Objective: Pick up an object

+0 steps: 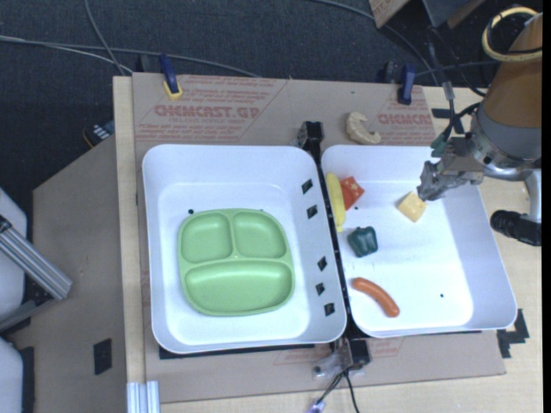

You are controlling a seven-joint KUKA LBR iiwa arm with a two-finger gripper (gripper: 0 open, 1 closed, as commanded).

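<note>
Yellow cheese wedge (412, 206) lying loose in the right bin (482, 265), upper area, likeliest target since nearest. Gripper (435, 184) poised just above and beside it, fingers pointing down (open or closed: cannot tell). Pepper (362, 241), sausage (376, 296) farther left. Arm (515, 101) leaning in from the right, wrist bent downward.

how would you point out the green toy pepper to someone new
Look in the right bin, near its left wall. The pepper sits between a red piece above and an orange sausage below. It is the one dark green thing there.
</note>
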